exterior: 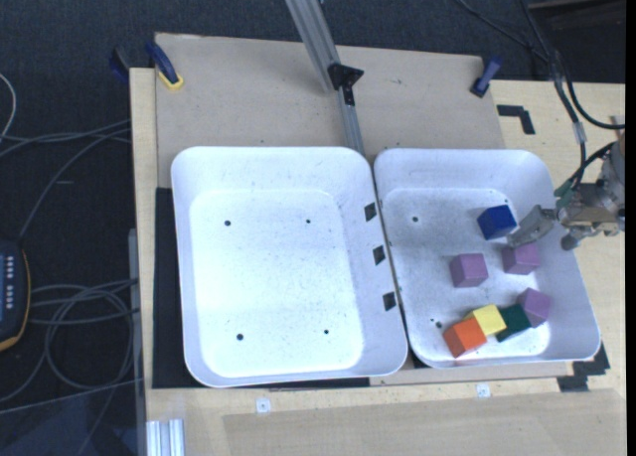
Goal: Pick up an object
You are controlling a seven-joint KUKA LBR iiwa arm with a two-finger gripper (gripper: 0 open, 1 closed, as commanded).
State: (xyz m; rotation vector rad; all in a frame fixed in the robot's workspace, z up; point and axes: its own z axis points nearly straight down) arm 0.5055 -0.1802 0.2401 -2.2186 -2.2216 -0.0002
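From the overhead camera, nearest you at the right bin's (556, 340) front edge sit an orange block (462, 336), yellow block (488, 321), green block (514, 320) and a purple block (536, 305) in a row. Behind them lie two more purple blocks (468, 268) (522, 257) and a blue block (496, 221). You see the gripper (553, 228) with fingers spread apart, holding nothing, just above the rear purple one. The left bin (189, 275) sits beside.

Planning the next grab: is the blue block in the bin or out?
In. The blue block sits on the floor of the right bin, inside its rim.
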